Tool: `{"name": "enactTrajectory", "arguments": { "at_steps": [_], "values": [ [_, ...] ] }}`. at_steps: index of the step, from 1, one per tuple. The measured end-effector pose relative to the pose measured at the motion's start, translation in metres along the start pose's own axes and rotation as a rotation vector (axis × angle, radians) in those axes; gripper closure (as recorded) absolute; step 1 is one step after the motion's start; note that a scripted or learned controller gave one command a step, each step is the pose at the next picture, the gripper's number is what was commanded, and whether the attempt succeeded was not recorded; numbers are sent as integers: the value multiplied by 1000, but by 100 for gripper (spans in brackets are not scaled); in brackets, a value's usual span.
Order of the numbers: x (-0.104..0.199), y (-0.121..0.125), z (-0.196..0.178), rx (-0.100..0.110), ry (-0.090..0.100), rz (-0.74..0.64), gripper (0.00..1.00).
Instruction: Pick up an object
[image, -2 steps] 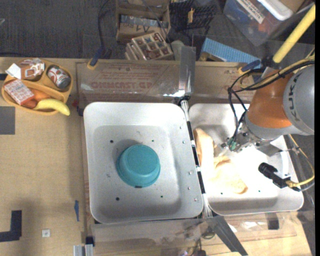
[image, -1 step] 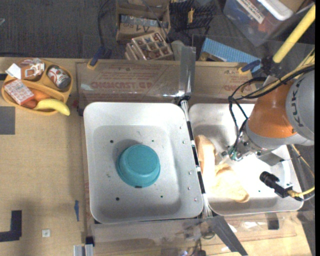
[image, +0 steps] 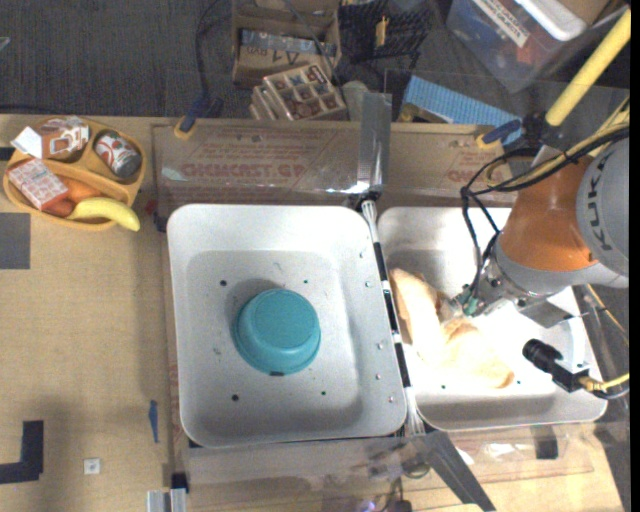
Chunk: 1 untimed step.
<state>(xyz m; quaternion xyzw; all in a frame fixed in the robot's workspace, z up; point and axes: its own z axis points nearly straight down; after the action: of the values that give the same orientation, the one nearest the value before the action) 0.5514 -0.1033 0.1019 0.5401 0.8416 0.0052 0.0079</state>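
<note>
Right bin (image: 560, 405): nearest the arm. Glare washes out its floor, so the pale things lying there are hard to separate.
Small orange-tan pieces (image: 478, 362): low on that floor, near the front wall; their shapes are too bleached to name.
Gripper (image: 468, 303): down inside the right bin, its tip just beside the loaf and above the pale pieces. Whether its tip is spread or closed cannot be told; it is small and lost in the glare.
Bread-like loaf (image: 415, 303): a tan, elongated thing lying against the bin's left wall, just left of the gripper. It looks the likeliest target, since the arm has been brought low right next to it.
Arm (image: 545, 235): the orange band and grey wrist lean in from the right, over the bin's back corner, angled down toward the loaf.
Left bin (image: 190, 240): alongside, sharing the middle divider.
Teal bowl (image: 278, 331): upside down near the left bin's middle, well apart from the gripper.
Yellow tray (image: 25, 195): off on the bench at far left, holding a banana (image: 105, 211) and small packets, out of play.
</note>
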Motion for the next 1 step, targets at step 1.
{"name": "enactTrajectory", "arguments": {
  "at_steps": [1],
  "values": [
    [0, 0, 0, 0, -1, 0, 0]
  ]
}}
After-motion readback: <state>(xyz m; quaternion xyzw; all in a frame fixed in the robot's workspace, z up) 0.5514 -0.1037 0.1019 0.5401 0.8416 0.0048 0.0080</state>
